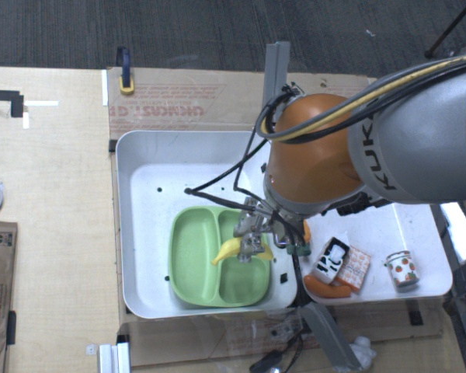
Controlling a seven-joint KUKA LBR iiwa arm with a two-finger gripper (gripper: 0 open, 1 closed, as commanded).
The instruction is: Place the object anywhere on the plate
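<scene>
A green divided plate [194, 263] lies in the left white bin [140, 208]. A yellow banana [227, 250] rests across the plate's middle divider, tip pointing left. My gripper [251, 243] hangs right over the banana's right end, its fingers straddling it, and the banana looks pinched between them. The grey arm with its orange band [314, 158] reaches in from the right and hides the plate's upper right corner.
The right bin [419, 286] holds an orange carrot-like toy [327, 287], a small black and white box [332, 260], a patterned packet [356, 269] and a small printed cup [401, 270]. A blue-and-yellow clamp [125, 72] sits on the cardboard behind the bins.
</scene>
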